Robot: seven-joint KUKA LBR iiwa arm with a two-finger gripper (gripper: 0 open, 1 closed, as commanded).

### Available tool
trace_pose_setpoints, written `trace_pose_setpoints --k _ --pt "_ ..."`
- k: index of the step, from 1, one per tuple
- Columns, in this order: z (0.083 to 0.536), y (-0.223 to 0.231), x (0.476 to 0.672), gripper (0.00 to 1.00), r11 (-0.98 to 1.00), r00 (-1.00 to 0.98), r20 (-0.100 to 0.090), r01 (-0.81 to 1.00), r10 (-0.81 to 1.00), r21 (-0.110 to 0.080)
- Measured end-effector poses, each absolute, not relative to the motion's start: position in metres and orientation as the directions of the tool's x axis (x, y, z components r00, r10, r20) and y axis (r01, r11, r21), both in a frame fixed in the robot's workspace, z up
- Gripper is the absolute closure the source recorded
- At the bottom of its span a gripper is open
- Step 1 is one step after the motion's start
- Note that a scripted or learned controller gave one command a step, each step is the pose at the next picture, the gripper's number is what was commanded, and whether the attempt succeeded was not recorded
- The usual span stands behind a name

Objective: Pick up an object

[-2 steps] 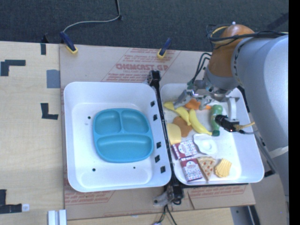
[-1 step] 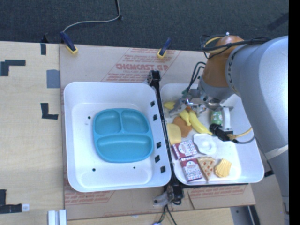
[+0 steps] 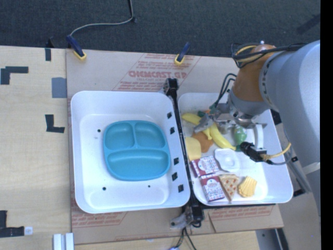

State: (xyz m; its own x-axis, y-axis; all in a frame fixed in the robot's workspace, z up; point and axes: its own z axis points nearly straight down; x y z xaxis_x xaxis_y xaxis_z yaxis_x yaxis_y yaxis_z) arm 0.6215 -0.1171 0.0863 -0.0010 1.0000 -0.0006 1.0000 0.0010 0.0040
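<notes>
- Two shallow white bins are sitting side by side on the bench; we are looking down on them at a slant.
- We are seeing the left bin (image 3: pixel 83 113) holding a blue divided plate (image 3: pixel 137 150), lying flat near its middle.
- We are finding the right bin (image 3: pixel 278 184) crowded with toy food: a yellow banana (image 3: pixel 218 137), a waffle wedge (image 3: pixel 229 183), a corn piece (image 3: pixel 247 186), two small red packets (image 3: pixel 208 165), a white cup (image 3: pixel 228 159) and a green item (image 3: pixel 239 135).
- We are watching the grey arm reaching in from the right, its gripper (image 3: pixel 225 120) hanging low over the far part of the right bin, just beside the banana.
- We are unable to tell how its jaws are standing.
</notes>
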Motion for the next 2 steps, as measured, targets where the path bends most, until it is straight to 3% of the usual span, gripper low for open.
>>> trace_pose_setpoints --k 1,2 --pt "0.087 -0.107 0.599 0.00 0.000 0.000 -0.003 1.000 1.000 0.005" --pt "0.097 -0.106 0.600 1.00 0.000 0.000 -0.002 1.000 1.000 0.006"
